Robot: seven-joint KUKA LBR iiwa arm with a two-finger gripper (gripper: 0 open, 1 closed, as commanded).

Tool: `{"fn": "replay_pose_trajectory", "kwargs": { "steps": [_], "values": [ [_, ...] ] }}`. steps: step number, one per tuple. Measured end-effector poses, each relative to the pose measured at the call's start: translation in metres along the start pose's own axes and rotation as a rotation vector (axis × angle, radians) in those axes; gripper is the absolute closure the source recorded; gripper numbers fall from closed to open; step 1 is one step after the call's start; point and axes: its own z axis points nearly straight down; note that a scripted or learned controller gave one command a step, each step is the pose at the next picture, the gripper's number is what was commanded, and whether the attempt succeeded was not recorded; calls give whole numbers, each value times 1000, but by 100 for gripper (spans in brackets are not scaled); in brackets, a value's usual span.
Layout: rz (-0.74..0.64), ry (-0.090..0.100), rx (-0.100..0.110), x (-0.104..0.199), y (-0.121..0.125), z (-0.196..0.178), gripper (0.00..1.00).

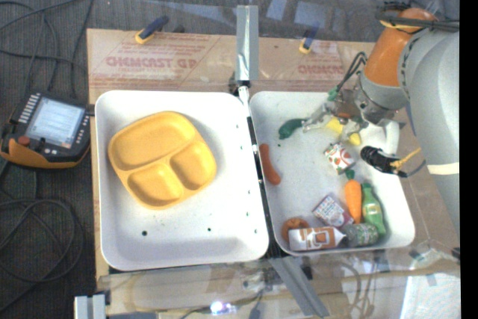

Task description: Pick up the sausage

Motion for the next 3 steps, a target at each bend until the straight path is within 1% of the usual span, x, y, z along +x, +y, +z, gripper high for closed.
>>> {"fn": "replay_pose_trajectory", "kwargs": {
  "steps": [1,2,3],
  "values": [
    [-224,-28,6,52,-58,-31,0],
    [-439,-32,0,77,-59,7,0],
    [-426,-30,-7,74,-66,7,0]
  ]
}}
